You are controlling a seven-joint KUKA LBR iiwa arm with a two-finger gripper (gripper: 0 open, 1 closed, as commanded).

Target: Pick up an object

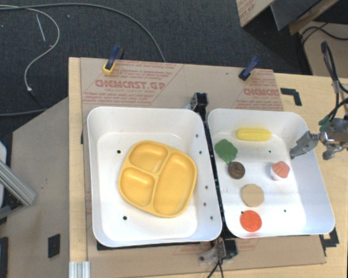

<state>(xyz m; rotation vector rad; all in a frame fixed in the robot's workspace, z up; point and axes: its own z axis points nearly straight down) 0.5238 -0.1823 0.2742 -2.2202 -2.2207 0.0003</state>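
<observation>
The gripper point(305, 145) is at the right edge of the right bin point(309, 196), above its rim, and I cannot tell its state; nothing is seen in it. The left bin point(103, 178) holds a yellow plate point(158, 178) with three sections. In the right bin, all apart, lie a yellow corn point(253, 134) at the top, a green piece point(225, 150), a tan disc point(253, 195), an orange disc point(251, 221), a pink and white piece point(280, 170) nearest the gripper, and a brown ring point(236, 170).
</observation>
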